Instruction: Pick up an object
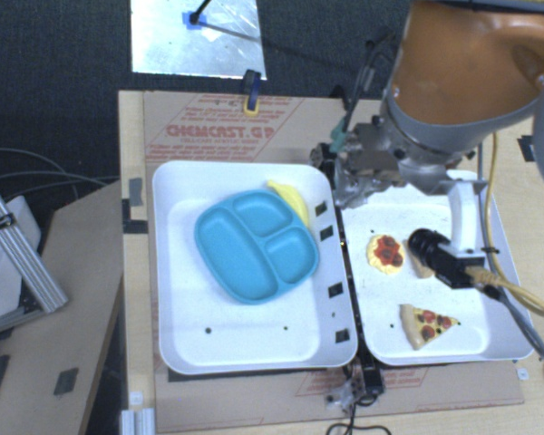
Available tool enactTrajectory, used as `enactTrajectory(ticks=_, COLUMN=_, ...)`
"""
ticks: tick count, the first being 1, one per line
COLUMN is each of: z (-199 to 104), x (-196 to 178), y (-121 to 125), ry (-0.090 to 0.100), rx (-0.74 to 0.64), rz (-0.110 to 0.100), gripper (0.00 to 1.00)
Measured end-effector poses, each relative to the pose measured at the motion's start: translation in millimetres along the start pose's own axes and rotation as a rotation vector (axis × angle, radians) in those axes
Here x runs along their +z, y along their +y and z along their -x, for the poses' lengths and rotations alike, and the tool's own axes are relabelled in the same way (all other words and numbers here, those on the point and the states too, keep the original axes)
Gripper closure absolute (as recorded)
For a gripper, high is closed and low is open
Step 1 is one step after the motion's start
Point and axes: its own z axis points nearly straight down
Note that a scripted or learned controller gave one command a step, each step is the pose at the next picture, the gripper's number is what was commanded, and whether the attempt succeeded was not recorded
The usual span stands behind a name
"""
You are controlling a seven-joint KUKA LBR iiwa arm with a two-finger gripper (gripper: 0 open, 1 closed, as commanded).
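Observation:
My gripper [346, 187] hangs over the far left corner of the right bin [381, 347], close to the wall between the two bins. A small round pizza [385, 252] with red toppings lies in the middle of the right bin, below and to the right of the gripper. Near that bin's front lies a pizza slice [426, 323]. A tan piece [421, 266] sits just right of the round pizza, partly hidden. In the left bin [177, 333] a blue divided plate [254, 243] lies flat, with a yellow banana [292, 199] at its far right edge.
The large grey and orange arm covers the far right of the right bin. A cardboard sheet [218, 130] lies beyond the bins, with a shiny square plate [199, 25] farther back. A metal frame [14, 252] stands at the left.

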Motion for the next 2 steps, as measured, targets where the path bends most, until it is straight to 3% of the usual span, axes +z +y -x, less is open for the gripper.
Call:
enactTrajectory(ticks=1, z=-90.1, x=-26.0, y=25.5, ry=0.001, rx=0.003, rz=-0.001, gripper=1.0)
enactTrajectory(ticks=2, z=-123.0, x=10.7, y=-9.7, ry=-0.002, rx=0.005, rz=-0.01, gripper=1.0)
